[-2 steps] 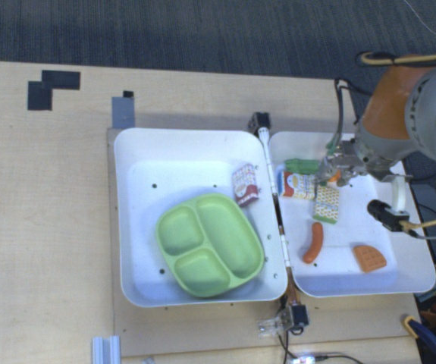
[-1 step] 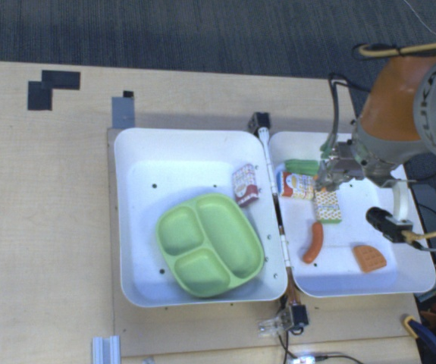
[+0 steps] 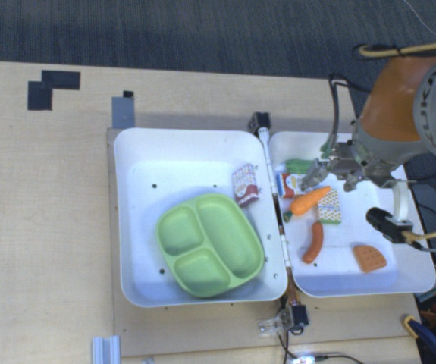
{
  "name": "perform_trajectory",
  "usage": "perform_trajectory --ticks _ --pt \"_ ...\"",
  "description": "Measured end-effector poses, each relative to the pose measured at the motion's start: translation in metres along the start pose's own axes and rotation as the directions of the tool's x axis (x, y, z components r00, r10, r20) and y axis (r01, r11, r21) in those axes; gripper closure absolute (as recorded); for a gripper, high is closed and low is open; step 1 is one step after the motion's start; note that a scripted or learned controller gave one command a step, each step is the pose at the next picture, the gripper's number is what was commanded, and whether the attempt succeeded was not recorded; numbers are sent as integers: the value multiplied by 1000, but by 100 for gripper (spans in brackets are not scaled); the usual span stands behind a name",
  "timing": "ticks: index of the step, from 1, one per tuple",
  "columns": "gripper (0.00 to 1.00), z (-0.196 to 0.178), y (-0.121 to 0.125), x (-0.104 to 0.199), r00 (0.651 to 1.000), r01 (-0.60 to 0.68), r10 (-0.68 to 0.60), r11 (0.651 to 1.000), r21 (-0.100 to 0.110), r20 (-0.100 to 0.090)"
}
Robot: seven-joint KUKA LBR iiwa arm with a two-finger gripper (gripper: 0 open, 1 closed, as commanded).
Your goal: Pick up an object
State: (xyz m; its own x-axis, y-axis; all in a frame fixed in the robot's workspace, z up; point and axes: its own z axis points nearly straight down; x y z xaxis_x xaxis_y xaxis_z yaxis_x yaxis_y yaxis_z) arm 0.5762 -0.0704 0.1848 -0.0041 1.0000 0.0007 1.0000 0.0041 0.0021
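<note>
In the right bin [image 3: 399,279] lie an orange carrot [image 3: 311,201], a red sausage [image 3: 313,243], a tan biscuit-like piece [image 3: 369,258], a speckled block [image 3: 329,211], a green item [image 3: 299,165] and a small carton [image 3: 287,185]. My gripper [image 3: 331,177] hangs over the bin's far middle, just above and behind the carrot. Its fingers stand apart, open, with nothing between them. The grey and orange arm reaches in from the right and hides part of the bin's far right corner.
The left bin [image 3: 138,203] holds a green divided plate [image 3: 210,243] and a small red-and-white packet [image 3: 245,184] by the shared wall. A black clamp [image 3: 260,120] sits at the far end of the divider. Cables lie at the right.
</note>
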Motion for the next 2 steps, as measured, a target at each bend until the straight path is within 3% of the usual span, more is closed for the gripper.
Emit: perform_trajectory --ticks 1,2 --pt "0 87 18 -13 1000 -1 1 1000 -10 2" --pt "100 75 20 -14 1000 -1 1 1000 -14 5"
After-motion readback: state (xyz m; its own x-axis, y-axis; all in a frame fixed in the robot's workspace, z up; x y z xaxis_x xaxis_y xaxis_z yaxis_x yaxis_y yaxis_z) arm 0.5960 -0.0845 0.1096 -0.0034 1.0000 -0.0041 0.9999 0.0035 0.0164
